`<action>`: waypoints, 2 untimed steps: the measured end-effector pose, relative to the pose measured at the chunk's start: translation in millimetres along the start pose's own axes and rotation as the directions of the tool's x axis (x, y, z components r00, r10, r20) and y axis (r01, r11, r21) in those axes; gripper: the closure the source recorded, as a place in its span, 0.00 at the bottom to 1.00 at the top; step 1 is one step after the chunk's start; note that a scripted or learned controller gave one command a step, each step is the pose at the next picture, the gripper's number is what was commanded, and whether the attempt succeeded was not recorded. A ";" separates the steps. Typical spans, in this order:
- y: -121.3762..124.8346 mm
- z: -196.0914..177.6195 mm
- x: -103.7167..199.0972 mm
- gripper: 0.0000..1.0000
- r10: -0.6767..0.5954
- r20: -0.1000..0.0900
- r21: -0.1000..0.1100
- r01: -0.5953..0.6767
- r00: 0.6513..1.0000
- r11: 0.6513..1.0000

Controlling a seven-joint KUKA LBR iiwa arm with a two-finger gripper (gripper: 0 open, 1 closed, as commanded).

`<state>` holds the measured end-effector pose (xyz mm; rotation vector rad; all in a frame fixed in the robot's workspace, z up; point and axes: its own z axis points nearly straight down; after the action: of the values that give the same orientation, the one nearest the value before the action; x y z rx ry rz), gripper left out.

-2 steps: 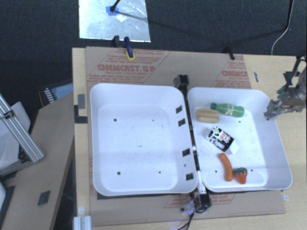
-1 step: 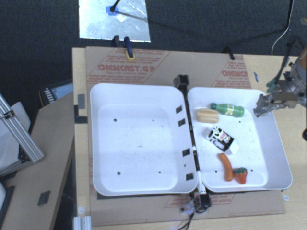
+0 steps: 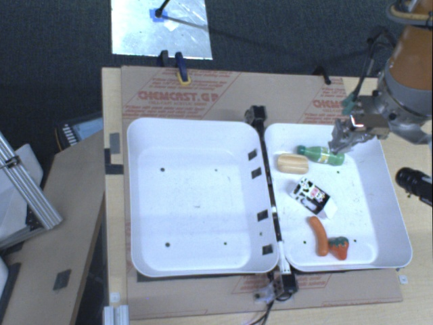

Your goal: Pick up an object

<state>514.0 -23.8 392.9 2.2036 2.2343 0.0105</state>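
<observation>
Four objects: all in the right bin [image 3: 389, 181], gripper [image 3: 344, 142] over its far part.
Gripper: hung directly above the right end of the green bottle [image 3: 321, 155]; finger state could not be told — the tips merged with the bottle's end in this slanted view, so no grasp is claimed.
Green bottle: lay on the bin floor, on its side, long axis roughly left–right, running leftward from under the gripper; pale cap end pointed away from it, toward the divider.
Key relation: the bottle was the nearest object, at or just beneath the tips; closing across its short axis looked the likely move — judgement only.
Bread roll [image 3: 292, 163]: just beside the bottle's cap end, left of the gripper and slightly nearer the camera; close enough to be nudged.
Black-and-white packet [image 3: 312, 196]: well apart, toward the camera and left of the gripper.
Carrot [image 3: 318, 235]: farthest off, near the front wall, with a small red-and-green piece [image 3: 339, 246] touching its lower end.
Left bin [image 3: 145, 141]: across the divider, far left of the gripper.
Progress: pick not yet confirmed.
</observation>
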 end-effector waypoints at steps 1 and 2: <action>11.0 -49.4 68.3 1.00 0.003 0.000 -0.001 -0.003 1.000 1.000; -27.9 -16.9 41.5 1.00 0.014 0.003 0.008 -0.014 1.000 1.000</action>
<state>485.4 17.2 409.8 2.2224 2.2212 -0.0017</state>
